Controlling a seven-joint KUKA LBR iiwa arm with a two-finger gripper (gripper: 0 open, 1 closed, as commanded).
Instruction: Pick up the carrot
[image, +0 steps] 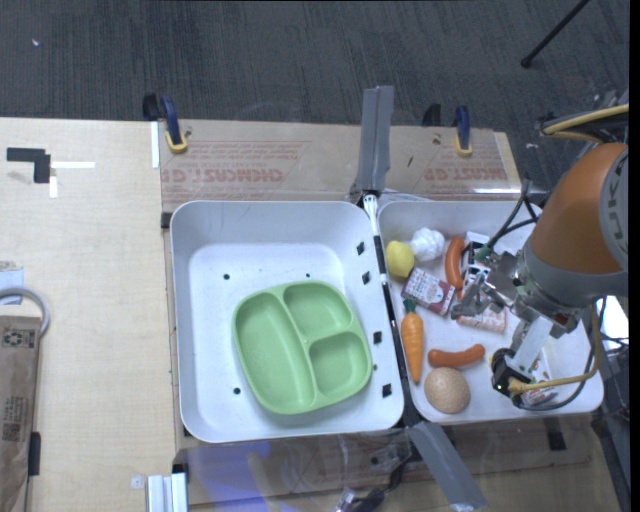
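The carrot (411, 346) is orange with a green top and lies along the left wall of the right bin (590, 400), green end pointing to the far side. My gripper (472, 297) hangs over the middle of that bin, a little to the right of the carrot and apart from it, above a small printed packet (487, 318). Nothing shows as held.
A yellow lemon (399, 258), a white lump (428, 242), two reddish sausages (455, 262) (456, 355), a red-and-white packet (429, 290) and a tan egg-shaped object (446, 390) crowd the right bin. The left bin (200, 250) holds a green divided plate (303, 346).
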